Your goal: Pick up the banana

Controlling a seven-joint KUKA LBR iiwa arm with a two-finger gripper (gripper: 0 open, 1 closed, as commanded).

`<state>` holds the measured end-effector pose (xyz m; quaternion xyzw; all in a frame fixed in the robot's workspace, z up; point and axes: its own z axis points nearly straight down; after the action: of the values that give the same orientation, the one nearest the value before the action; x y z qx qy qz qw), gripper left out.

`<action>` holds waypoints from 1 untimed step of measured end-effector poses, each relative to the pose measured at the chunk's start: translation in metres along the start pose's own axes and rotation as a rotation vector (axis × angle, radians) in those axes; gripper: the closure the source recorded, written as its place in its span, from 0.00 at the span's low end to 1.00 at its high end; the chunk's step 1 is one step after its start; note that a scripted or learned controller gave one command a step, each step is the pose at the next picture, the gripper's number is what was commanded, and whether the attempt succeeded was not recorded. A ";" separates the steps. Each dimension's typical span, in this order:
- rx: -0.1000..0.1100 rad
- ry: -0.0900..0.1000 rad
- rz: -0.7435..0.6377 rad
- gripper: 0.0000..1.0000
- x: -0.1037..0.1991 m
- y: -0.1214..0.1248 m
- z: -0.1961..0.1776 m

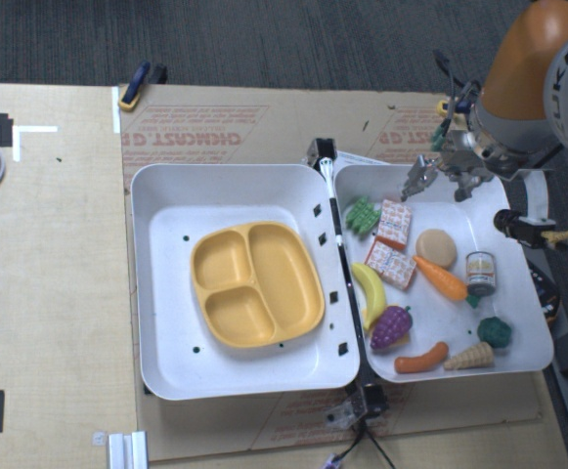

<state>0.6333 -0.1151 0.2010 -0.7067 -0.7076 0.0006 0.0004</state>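
Observation:
The yellow banana (371,294) lies along the left wall of the right bin (518,358), just above a bunch of purple grapes (391,327). My gripper (441,180) hangs over the far edge of the right bin, well up and to the right of the banana. Its two dark fingers (418,179) stand spread apart with nothing between them.
The left bin (156,291) holds a yellow divided plate (254,283). In the right bin lie a green vegetable (362,216), two small cartons (393,242), a bread roll (437,248), a carrot (442,279), a can (480,273), a sausage (420,360), a cone (469,357) and a dark green item (495,332).

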 end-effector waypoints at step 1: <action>-0.001 0.000 -0.055 0.00 0.048 -0.072 0.009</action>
<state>0.5613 -0.0671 0.1921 -0.6870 -0.7266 0.0004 0.0000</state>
